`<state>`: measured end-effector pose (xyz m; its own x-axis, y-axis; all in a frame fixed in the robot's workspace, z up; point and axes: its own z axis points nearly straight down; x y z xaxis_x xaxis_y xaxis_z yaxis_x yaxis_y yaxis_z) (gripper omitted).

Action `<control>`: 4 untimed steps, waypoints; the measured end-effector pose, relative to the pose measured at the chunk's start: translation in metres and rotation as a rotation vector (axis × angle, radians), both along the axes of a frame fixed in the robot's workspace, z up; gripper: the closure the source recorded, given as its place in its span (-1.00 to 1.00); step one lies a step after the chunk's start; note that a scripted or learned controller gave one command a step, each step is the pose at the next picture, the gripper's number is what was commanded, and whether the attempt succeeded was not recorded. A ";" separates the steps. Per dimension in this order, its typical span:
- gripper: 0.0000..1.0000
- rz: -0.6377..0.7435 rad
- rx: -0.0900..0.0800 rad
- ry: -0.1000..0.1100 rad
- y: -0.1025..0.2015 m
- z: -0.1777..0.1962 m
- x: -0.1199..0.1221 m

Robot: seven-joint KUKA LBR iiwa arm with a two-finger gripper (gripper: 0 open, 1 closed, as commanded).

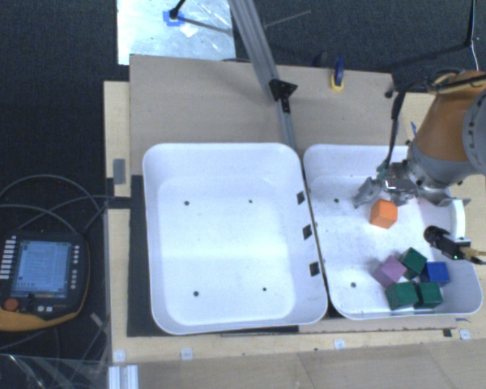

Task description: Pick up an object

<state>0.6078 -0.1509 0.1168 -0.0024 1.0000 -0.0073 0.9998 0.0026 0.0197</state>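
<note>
An orange cube (383,214) lies in the right bin (337,298), in its upper middle part. My gripper (382,194) hangs right over the cube's far edge, reaching in from the right. Its fingers are spread open, one pointing down-left toward the bin floor. The cube sits just below the fingertips, not clamped between them. Near the bin's front right corner lie a purple block (390,271), a blue block (436,272) and three green blocks (414,261).
The left bin (158,217) adjoins the right one, with small black clips on the shared rim (308,232). A slanted metal pole (259,47) rises behind the bins. A teach pendant (36,278) lies off the bench at left.
</note>
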 end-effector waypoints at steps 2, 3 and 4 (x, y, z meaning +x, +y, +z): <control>1.00 0.003 0.005 0.011 -0.004 0.072 0.010; 1.00 0.003 0.006 0.012 -0.005 0.117 0.012; 1.00 0.003 0.006 0.015 -0.005 0.131 0.013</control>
<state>0.6208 -0.1556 0.2475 -0.0051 1.0000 -0.0009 1.0000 0.0051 0.0042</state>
